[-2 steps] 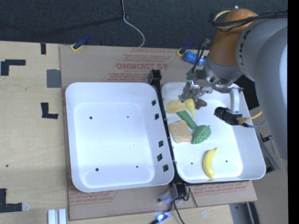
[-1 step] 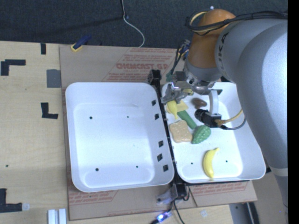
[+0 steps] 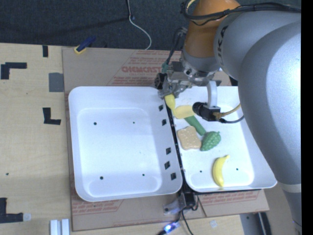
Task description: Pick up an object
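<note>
My gripper (image 3: 167,88) hangs over the far left corner of the right bin (image 3: 244,180), close to the divider between the bins. Directly under it is the upper end of a yellow toy piece (image 3: 182,111), which reaches down and to the right across the bin floor. Whether the gripper touches this piece cannot be made out. A beige cracker-shaped toy (image 3: 189,139) lies just in front of it. A green toy with a long stem (image 3: 209,140) rests beside the cracker. A yellow banana (image 3: 220,171) lies nearer the front edge.
The left bin (image 3: 78,131) stands next to the right one, and black clips (image 3: 168,153) line their shared wall. The large grey arm covers the right side of the view. A black cable connector (image 3: 205,110) hangs over the right bin. Cardboard lies under both bins.
</note>
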Action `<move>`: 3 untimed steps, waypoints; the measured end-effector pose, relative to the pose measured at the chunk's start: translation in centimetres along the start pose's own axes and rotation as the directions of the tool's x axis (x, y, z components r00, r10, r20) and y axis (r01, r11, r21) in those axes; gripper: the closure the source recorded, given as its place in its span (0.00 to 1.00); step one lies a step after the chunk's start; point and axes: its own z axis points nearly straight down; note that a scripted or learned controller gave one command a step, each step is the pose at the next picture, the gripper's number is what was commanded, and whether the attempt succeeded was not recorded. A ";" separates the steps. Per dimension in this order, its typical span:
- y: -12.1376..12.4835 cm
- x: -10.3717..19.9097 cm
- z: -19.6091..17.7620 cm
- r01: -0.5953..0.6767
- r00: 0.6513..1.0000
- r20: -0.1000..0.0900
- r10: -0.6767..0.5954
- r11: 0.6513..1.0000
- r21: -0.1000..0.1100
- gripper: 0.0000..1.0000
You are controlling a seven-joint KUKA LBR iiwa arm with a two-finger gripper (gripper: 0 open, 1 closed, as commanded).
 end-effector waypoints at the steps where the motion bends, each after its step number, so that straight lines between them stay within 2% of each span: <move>1: 2.2 9.0 -12.3 0.005 1.000 -0.002 -0.005 1.000 -0.011 1.00; 2: 2.0 9.9 -6.2 -0.004 1.000 0.004 0.004 1.000 0.006 1.00; 3: 2.0 17.3 -4.7 0.002 1.000 0.001 -0.002 1.000 0.004 1.00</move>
